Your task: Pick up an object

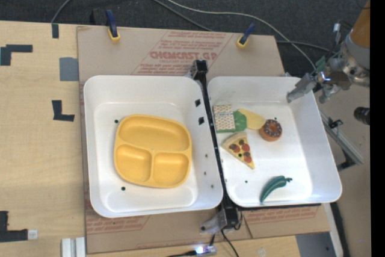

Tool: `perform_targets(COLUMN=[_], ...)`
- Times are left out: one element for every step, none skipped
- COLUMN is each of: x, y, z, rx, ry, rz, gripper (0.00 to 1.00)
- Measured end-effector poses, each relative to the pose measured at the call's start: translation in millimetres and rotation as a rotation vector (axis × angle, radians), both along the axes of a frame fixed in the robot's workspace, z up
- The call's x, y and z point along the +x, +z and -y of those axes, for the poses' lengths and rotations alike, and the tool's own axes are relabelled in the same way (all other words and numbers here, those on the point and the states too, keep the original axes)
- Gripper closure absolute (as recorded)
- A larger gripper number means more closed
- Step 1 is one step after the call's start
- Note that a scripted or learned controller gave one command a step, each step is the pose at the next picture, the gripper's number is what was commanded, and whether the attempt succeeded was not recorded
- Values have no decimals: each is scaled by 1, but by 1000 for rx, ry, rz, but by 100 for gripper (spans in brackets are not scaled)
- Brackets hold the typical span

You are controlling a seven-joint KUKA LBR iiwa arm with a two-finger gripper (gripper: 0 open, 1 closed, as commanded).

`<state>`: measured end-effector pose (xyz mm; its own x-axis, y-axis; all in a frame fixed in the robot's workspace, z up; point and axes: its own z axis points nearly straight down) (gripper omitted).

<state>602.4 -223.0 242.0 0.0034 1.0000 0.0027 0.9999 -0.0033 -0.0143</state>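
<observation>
The right bin holds several toy foods: a pizza slice, a brown donut, a green pepper, a checkered cracker on a green piece and a yellow wedge. My gripper hovers over the bin's far right corner, well above and to the right of the donut. Its fingers are spread open with nothing between them. None of the foods is touched by it.
A yellow divided plate lies in the left bin. Both bins rest on a cardboard sheet held by two clamps. A black cable runs across the dark floor behind.
</observation>
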Motion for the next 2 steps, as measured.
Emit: perform_targets(x=[3,-5], y=[9,-38], z=[-1,-4], rx=[-3,-2], ry=[4,4], rz=[13,9], gripper=[0,0])
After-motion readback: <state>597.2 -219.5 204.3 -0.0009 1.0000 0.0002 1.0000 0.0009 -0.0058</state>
